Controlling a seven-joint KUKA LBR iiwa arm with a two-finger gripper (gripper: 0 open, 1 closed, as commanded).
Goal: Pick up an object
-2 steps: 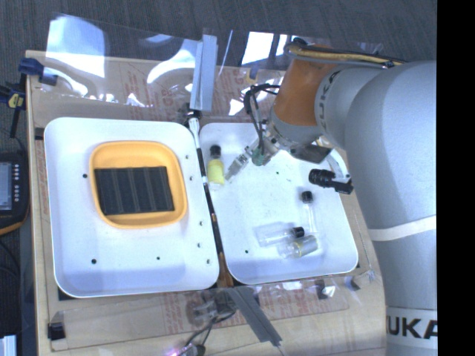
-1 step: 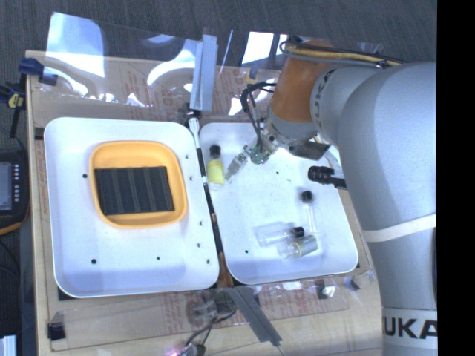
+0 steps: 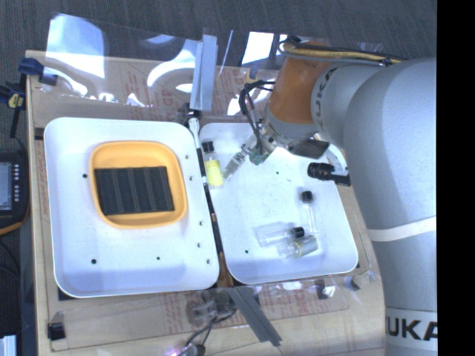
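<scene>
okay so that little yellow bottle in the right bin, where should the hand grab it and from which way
Probably across the yellow body of the yellow bottle, coming straight down. It lies flat, dark cap toward the bin's far end, close to the right bin's left wall, so a side approach looks cramped. The hand is just to its right.

The scene is brightly and evenly lit from above. Bluish-white glare is thrown across the clear panel at the top, and the white bins are nearly washed out. Only soft, faint shadows are cast. Fine detail is rendered slightly soft and grainy throughout.
</scene>
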